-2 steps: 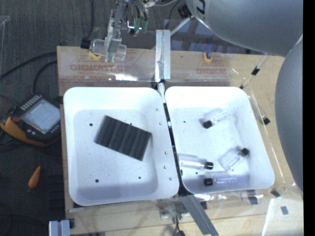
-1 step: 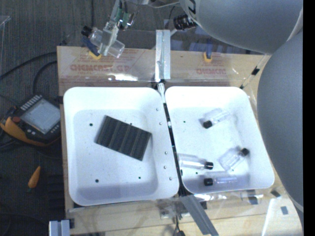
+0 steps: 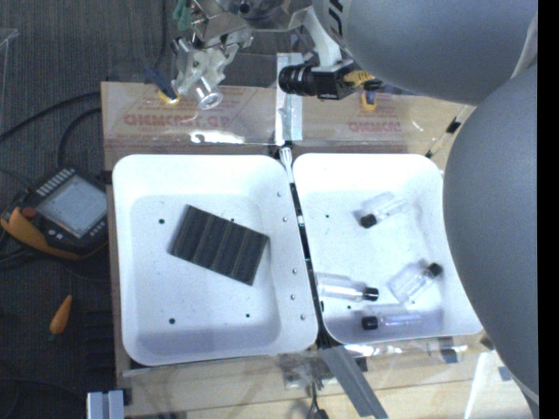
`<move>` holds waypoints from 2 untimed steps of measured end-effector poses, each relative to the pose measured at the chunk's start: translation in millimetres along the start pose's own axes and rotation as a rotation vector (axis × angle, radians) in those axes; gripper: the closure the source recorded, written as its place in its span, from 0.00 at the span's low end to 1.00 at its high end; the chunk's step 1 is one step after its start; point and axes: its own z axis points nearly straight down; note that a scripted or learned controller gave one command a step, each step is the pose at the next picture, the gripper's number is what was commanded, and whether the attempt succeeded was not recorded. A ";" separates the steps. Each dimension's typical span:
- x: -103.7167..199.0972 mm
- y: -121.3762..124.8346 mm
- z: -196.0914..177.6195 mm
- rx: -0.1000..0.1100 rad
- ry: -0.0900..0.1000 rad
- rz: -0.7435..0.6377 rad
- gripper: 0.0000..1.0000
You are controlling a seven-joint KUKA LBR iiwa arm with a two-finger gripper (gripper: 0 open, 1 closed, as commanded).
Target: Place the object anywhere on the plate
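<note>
A dark ribbed rectangular plate (image 3: 218, 244) lies flat and slightly skewed in the left bin (image 3: 140, 321). High above the far edge of that bin, over the cardboard behind it, hangs my gripper (image 3: 203, 70). It is shut on a small clear vial (image 3: 206, 92), whose round end points toward the camera. The vial is well above and beyond the plate, touching nothing else.
The right bin (image 3: 437, 190) holds several clear vials with black caps, such as one at the back (image 3: 382, 209) and one at the front (image 3: 391, 322). The arm's grey bulk covers the upper right. A handheld pendant (image 3: 65, 212) lies left of the bins.
</note>
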 end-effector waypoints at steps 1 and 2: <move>-18.9 11.5 -0.6 -0.004 -0.002 -0.678 1.00; -3.6 9.1 -0.9 -0.007 -0.001 -1.498 1.00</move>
